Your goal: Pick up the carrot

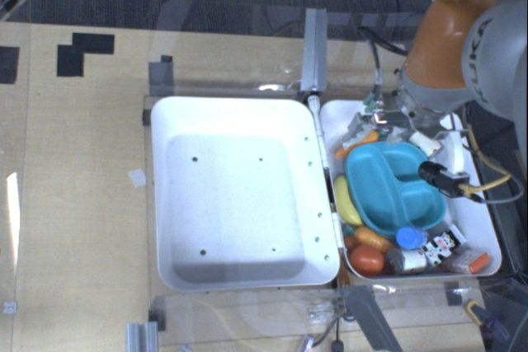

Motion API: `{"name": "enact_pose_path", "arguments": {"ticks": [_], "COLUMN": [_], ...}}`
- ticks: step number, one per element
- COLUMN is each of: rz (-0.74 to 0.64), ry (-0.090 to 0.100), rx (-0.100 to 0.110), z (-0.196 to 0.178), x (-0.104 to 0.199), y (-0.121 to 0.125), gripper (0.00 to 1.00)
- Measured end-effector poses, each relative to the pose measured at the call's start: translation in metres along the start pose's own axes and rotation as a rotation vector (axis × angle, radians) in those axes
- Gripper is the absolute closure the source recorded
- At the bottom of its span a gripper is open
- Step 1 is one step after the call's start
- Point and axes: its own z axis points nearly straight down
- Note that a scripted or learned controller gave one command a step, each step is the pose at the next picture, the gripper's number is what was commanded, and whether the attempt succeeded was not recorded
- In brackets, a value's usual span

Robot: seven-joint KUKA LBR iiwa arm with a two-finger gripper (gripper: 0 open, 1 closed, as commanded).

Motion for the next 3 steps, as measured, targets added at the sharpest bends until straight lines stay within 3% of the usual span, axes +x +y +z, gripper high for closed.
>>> {"name": "enact_pose_path", "arguments": {"ticks": [1, 2, 3], "rz": [0.179, -0.089, -0.09], "ry": [-0.001, -0.003, -0.001], "rx": [-0.001, -0.013, -0.012], "z": [0.001, 0.091, 0.088], "x": [-0.025, -0.047, -0.05], "y": [0.052, 0.059, 0.058], "gripper": [0.0, 0.0, 0.0]}}
